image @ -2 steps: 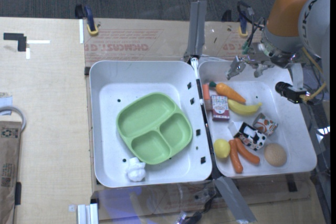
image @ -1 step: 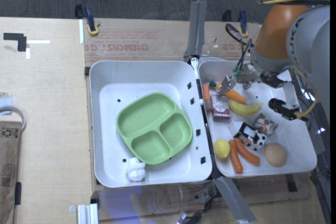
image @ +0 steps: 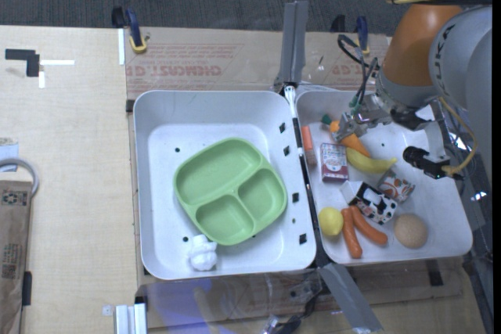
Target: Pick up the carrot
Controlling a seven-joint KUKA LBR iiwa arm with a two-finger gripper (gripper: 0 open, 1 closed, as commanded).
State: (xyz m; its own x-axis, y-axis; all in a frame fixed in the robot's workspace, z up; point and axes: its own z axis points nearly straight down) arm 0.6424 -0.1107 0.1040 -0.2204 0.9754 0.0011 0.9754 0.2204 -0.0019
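In the right bin (image: 446, 246) an orange carrot (image: 357, 144) lies at the back, its tip against a yellow banana (image: 370, 162). My gripper (image: 350, 123) is low over the back end of this carrot, touching or nearly touching it, and hides part of it. Two more carrots (image: 351, 234) (image: 369, 228) lie side by side near the front of the bin. A thin orange-red stick (image: 308, 138) rests along the bin's left wall. A small orange piece (image: 335, 125) sits just left of the gripper.
Around the carrots are a red and white box (image: 334, 163), a lemon (image: 330, 221), a black and white spotted toy (image: 374, 204), a patterned carton (image: 398, 188) and a tan egg (image: 409, 231). The left bin (image: 153, 168) holds a green divided plate (image: 229, 190) and a white lump (image: 203, 253).
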